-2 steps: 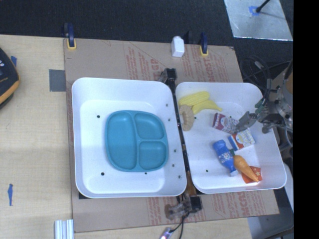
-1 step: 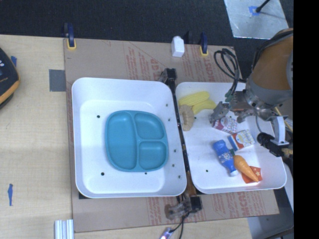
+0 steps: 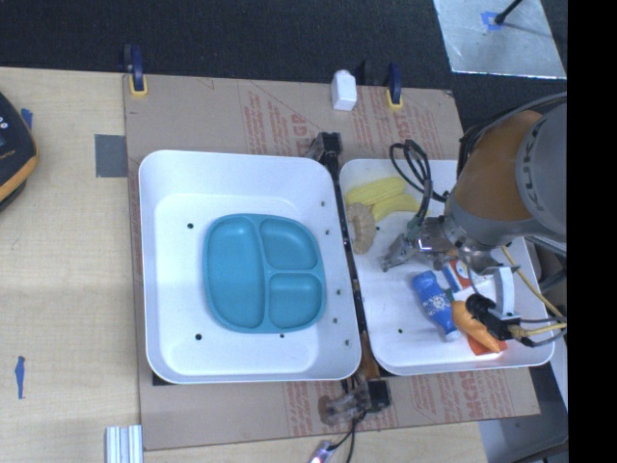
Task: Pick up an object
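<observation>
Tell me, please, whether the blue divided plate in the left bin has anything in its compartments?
Empty. The blue divided plate lies flat in the left bin, and all three compartments show bare blue.

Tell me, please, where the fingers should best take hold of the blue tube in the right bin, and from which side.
Probably across the middle of the blue tube, coming straight from above. It lies flat on the floor of the right bin, slanted, so the fingers should close across its narrow width. Its lower end lies close beside the orange object, while the side toward the blue tray has bare floor.
</observation>
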Robot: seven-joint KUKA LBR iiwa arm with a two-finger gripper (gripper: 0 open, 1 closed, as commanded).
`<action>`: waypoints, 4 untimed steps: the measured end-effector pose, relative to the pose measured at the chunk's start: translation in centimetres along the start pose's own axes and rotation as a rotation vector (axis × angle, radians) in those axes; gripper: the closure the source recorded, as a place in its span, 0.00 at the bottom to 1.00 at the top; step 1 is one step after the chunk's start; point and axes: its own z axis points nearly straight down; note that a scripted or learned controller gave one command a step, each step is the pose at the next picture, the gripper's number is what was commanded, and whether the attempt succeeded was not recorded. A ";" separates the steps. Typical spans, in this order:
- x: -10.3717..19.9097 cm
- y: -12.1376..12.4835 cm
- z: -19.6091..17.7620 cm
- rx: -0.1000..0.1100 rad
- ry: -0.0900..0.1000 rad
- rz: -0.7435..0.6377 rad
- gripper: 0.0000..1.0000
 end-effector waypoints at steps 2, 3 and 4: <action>-2.3 -4.3 0.0 -0.001 0.001 0.000 0.00; -2.4 -4.3 -1.0 0.001 0.000 -0.003 1.00; -2.4 -4.3 -1.0 0.001 0.000 -0.003 0.00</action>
